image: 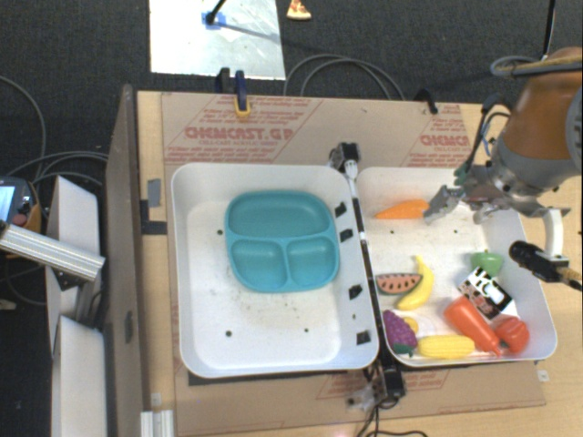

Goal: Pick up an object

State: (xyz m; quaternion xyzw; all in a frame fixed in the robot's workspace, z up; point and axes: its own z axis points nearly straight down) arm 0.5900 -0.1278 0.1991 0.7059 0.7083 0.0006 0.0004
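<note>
1. Bench [273, 130]: brown board with red printing, middle of the frame, bearing both bins.
2. Left bin [196, 271]: shallow, white, centre-left. Holds item 5.
3. Right bin [455, 244]: shallow, white, centre-right, touching the left bin along a row of black clips. Holds items 7 to 15.
4. Arm [542, 121]: grey with an orange band, entering from the right edge over the upper right corner of the right bin.
5. Teal plate [282, 242]: three compartments, lying flat in the upper middle of the left bin.
6. White sheet [219, 30]: on the dark floor, upper left of centre, beyond the bench.
7. Gripper [466, 208]: over the upper part of the right bin, fingers spread apart with nothing between them; the left fingertip is just beside the orange carrot.
8. Orange carrot [401, 210]: upper left of the right bin, near the dividing wall.
9. Red-orange vegetable [474, 324]: lower right of the right bin, lying at a slant.
10. Banana [419, 285]: middle left of the right bin, touching item 11.
11. Watermelon slice [394, 283]: just left of the banana.
12. Corn cob [444, 345]: along the lower wall.
13. Purple grapes [399, 330]: lower left corner of the right bin.
14. Black-and-white object [487, 291]: right of centre, kind unclear, below item 15.
15. Green object [487, 262]: right side of the bin, well below the gripper.
16. Blue clamp [240, 94]: on the bench's upper edge.
</note>
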